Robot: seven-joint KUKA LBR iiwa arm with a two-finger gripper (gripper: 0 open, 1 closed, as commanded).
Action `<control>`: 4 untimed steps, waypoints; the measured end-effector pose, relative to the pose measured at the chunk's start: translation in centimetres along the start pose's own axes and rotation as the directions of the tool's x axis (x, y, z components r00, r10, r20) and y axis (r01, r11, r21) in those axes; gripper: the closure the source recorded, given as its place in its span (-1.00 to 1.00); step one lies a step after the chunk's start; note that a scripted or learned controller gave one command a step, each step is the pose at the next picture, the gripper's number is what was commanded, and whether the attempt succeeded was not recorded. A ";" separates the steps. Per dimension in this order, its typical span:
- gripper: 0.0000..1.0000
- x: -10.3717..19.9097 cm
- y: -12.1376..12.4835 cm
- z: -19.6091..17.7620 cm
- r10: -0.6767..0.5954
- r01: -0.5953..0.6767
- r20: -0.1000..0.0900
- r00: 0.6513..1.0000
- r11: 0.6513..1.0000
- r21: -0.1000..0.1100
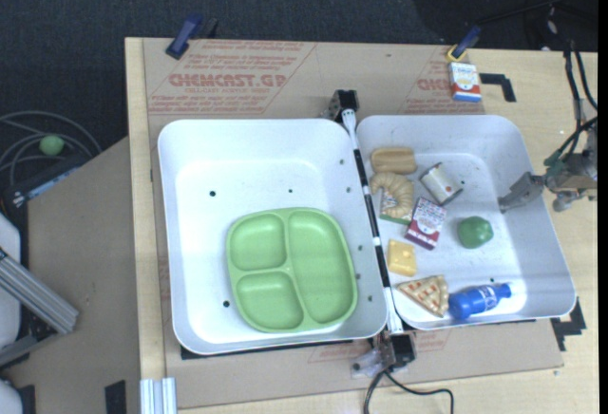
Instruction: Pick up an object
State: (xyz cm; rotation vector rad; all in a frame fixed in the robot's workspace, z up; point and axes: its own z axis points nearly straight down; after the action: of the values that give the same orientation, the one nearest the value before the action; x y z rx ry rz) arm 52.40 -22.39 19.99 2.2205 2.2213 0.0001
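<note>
The right bin (532,260) holds several small objects. A tan bun (392,159) lies at its far left, with a small silver can (440,182) beside it. A snack bag (396,197) and a red packet (427,222) sit mid-left. Near the middle rests a green ball (475,232). A yellow cheese wedge (403,258), a pizza slice (425,293) and a blue bottle (478,300) lie along the near side. My gripper (522,193) hangs over the bin's right side, right of the can and above the green ball in the view, with nothing seen in it.
The left bin (190,213) carries a green divided plate (290,268). A small carton (465,81) and blue clamps (186,35) sit on the bench behind the bins. Cables (581,70) hang at the right edge beside the arm.
</note>
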 end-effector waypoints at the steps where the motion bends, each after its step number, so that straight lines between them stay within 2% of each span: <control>1: -1.00 2.4 2.6 11.6 0.000 0.000 -0.001 1.000 1.000 0.001; 2: 1.00 2.3 2.7 10.5 -0.001 0.001 0.001 1.000 1.000 -0.001; 3: -1.00 2.3 2.7 10.5 0.000 0.000 0.001 1.000 1.000 -0.001; 4: -1.00 6.9 -2.7 11.6 0.000 0.000 -0.002 1.000 1.000 0.003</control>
State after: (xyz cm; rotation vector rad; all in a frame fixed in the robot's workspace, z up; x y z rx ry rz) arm 49.74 -15.50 8.38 2.2226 2.2239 -0.0013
